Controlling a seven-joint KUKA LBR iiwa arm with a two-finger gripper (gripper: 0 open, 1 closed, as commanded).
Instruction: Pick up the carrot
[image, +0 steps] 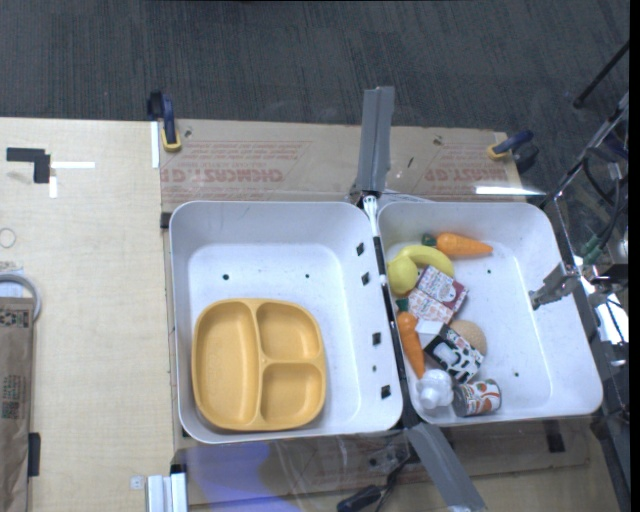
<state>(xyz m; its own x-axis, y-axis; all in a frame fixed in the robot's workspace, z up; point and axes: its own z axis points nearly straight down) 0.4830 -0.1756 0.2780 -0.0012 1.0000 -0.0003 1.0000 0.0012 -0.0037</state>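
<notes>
Left bin (200, 240) carries a glossy yellow three-compartment plate (260, 363). Right bin (535, 330) holds the carrot (463, 244) — smooth orange, tapered, green-capped — near its far edge, beside a banana (418, 264). Gripper's (552, 292) state at the right rim — cannot tell.

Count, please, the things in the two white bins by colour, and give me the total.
Orange: 2, a carrot with a green end near the right bin's far wall and a second carrot by the divider
Yellow: 2, a banana and a divided plate
Mixed or pale packaging: 4, a carton, a black-and-white pack, a can, a clear item
Total: 8
</notes>
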